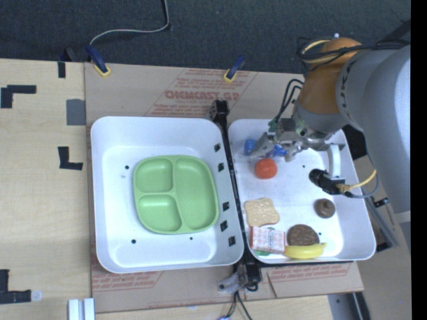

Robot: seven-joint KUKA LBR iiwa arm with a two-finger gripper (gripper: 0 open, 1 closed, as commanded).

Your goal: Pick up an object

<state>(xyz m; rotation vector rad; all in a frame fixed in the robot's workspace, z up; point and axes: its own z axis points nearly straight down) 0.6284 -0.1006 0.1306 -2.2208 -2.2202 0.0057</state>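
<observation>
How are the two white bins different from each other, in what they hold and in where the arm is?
The left bin holds one thing, a green divided plate; the right bin holds several small things, among them a red ball, a slice of toast and a banana. The gripper hangs over the right bin, near its far edge; the left bin lies away from the arm. Both are shallow, white and sit side by side.
</observation>
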